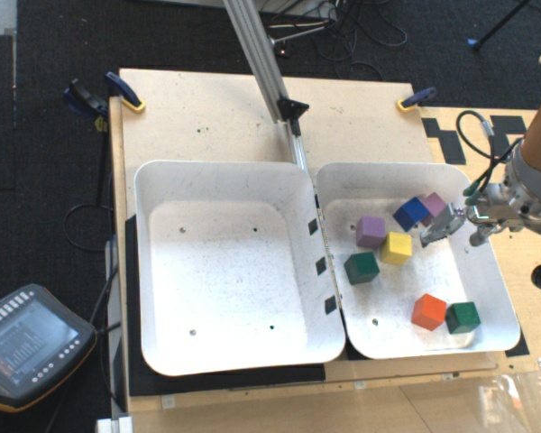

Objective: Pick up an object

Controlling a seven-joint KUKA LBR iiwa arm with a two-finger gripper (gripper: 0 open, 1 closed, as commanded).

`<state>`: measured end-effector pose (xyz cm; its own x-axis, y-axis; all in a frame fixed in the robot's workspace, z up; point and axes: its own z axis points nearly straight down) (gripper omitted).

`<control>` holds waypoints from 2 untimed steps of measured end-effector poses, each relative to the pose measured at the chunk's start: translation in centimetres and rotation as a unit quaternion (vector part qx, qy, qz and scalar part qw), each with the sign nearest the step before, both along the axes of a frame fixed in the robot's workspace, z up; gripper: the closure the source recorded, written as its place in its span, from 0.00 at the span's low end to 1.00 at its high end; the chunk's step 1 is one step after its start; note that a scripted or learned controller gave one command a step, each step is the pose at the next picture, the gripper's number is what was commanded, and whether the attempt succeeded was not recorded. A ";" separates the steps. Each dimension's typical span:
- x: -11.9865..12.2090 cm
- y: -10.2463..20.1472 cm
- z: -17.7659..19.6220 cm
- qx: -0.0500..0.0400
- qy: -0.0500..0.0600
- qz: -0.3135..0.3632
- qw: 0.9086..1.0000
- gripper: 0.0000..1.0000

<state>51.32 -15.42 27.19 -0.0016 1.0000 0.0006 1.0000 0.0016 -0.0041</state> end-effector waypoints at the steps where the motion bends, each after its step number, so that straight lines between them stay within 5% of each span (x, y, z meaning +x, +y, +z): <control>1: 0.1 0.0 0.2 -0.001 -0.002 -0.001 1.000 0.00; 2: 0.1 -0.1 -6.2 0.000 0.001 -0.001 1.000 0.00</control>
